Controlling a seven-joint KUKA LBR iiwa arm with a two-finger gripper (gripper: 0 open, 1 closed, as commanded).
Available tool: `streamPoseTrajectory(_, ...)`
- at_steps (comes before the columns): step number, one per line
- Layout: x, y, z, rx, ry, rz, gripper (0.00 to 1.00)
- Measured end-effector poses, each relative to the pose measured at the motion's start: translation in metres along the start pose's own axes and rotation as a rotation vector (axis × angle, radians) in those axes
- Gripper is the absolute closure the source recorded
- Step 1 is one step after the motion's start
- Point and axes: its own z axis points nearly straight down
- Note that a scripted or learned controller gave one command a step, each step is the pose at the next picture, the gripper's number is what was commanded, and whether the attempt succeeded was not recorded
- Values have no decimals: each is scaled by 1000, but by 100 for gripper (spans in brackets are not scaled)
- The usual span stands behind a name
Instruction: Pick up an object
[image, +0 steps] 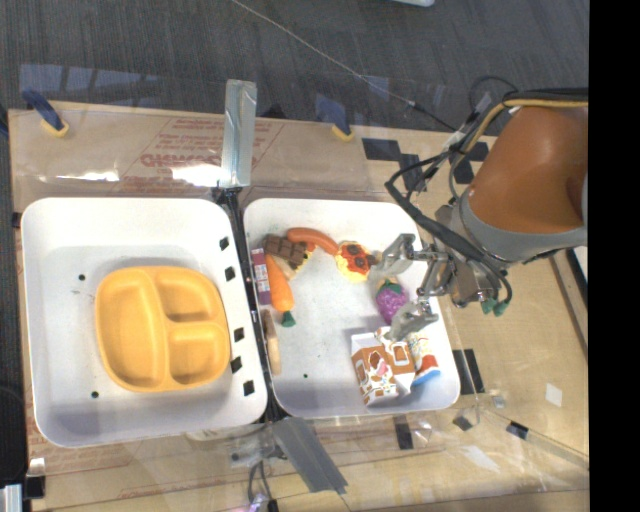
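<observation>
Pick not yet done. Tool spread wide over right bin near its right wall, fingers straddling purple grape toy, which rests on bin floor. Left: descend, close, lift.

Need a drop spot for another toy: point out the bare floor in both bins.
Right bin: bare floor between the carrot, the grapes and the carton, running to the near wall. Crowded along the far wall, hot dog to gripper. Left bin: bare margins around the yellow tray.
</observation>
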Motion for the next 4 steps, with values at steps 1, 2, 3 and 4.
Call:
streamPoseTrajectory(1,12,5,164,-5,8,-150,0)
streamPoseTrajectory(2,-45,30,189,-3,2,-125,0)
streamPoseTrajectory(3,-101,49,186,5,11,-246,0)
streamPoseTrajectory(4,-105,-15,175,1,-3,-238,0)
